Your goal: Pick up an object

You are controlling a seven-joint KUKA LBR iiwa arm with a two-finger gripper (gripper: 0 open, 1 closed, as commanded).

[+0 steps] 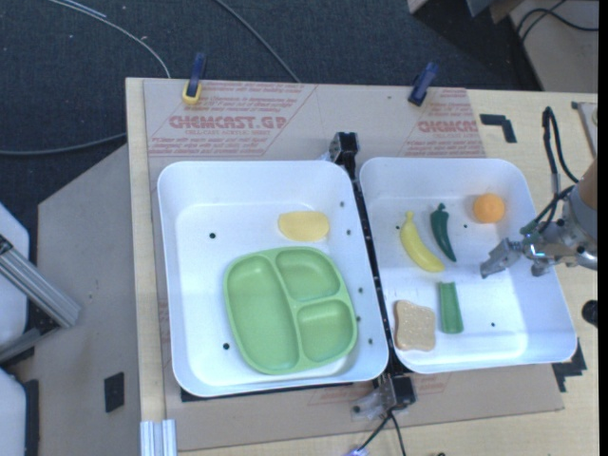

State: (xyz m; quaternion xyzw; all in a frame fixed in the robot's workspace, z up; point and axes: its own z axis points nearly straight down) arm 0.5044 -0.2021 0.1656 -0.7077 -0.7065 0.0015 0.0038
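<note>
The grey arm comes in from the right, mostly cut off, and its two-finger gripper hangs over the right white bin. The jaws look spread apart with nothing between them. The small orange ball sits close by, up and to the left of the gripper.

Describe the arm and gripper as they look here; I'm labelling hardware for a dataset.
Little of the arm shows at the right edge, a blurred brownish-grey patch. The gripper is metallic grey, with silver parts and darker joints, and it tapers to slim grey fingers over the right bin. Thin dark cables loop down beside it. No markings are legible.
</note>
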